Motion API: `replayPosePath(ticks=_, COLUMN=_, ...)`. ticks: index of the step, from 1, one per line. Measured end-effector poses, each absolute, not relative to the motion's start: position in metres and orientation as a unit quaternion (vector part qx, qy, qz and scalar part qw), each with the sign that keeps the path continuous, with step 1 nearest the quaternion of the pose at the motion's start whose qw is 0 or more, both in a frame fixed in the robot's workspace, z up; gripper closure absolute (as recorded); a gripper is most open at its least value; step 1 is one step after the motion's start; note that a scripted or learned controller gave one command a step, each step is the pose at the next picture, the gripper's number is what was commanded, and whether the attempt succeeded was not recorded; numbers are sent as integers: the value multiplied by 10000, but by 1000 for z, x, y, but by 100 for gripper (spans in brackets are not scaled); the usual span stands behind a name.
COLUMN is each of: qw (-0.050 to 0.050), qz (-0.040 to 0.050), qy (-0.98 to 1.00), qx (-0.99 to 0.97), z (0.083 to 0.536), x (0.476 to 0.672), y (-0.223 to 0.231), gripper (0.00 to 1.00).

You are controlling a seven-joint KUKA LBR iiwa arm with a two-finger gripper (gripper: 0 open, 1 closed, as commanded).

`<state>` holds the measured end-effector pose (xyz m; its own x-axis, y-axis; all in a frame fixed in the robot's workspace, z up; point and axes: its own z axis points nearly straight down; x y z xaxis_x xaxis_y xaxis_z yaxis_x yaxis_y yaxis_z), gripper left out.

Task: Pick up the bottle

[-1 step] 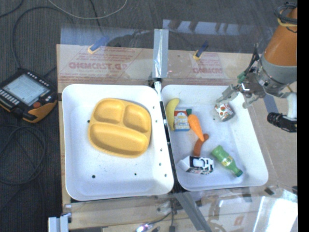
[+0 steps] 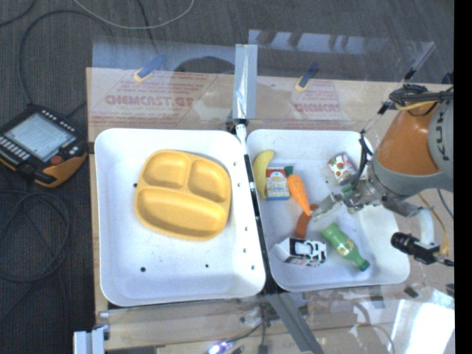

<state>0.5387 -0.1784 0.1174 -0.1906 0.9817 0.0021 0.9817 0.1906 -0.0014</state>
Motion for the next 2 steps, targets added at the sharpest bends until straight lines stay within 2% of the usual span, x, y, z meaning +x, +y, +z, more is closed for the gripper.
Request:
replayPosePath(ticks=1, qw=-99, qz=-40, qy=-7957, qx=-6055, z=91, x=490, y=-172, gripper=0)
replayPosePath(ticks=2, qw=-107, qz=-57, qy=-7960, qx=-6051, z=102, x=492, y=-171, gripper=100)
